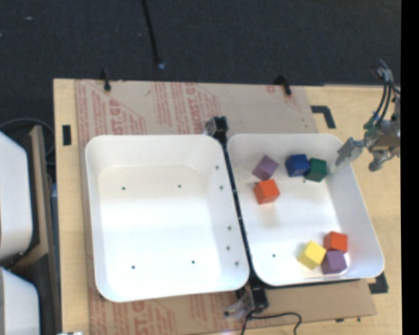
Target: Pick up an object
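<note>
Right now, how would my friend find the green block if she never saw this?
Look in the right white bin, along its far side. Three blocks sit in a row: a purple block, a blue block, then the green block. It touches the blue one, nearest the bin's right wall, the only green one.

Two white bins [160, 145]. Seven small blocks: two orange [266, 191], two purple [265, 167], one blue [297, 165], one green [316, 169], apparently, and one yellow [311, 255].

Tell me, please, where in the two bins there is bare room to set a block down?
The left bin is bare throughout. In the right bin, the middle between the orange block and yellow block is free. Its far side and near-right corner are crowded.
</note>
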Controlling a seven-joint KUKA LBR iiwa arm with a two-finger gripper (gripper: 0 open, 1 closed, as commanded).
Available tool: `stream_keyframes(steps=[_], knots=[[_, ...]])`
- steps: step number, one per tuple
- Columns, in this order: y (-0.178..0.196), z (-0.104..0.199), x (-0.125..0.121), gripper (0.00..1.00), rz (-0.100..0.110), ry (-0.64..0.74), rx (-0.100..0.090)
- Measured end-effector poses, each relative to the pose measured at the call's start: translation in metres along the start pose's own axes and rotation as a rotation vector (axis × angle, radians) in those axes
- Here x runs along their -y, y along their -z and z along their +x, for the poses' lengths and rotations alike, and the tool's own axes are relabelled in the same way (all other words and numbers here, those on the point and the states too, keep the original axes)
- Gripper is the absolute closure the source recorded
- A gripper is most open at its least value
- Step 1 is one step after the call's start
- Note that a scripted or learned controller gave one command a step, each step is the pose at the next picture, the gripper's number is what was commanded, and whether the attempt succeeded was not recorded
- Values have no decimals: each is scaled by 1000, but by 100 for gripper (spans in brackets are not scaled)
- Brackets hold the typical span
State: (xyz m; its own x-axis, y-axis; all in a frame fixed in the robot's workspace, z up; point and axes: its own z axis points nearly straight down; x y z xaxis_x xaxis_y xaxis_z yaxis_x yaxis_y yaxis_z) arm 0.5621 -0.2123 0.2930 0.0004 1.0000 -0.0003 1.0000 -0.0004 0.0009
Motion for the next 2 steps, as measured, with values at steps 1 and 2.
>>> stream_keyframes(steps=[1,2], knots=[[-157,33,-32,0,13,2,-4],[-194,92,-81,0,4,5,0]])
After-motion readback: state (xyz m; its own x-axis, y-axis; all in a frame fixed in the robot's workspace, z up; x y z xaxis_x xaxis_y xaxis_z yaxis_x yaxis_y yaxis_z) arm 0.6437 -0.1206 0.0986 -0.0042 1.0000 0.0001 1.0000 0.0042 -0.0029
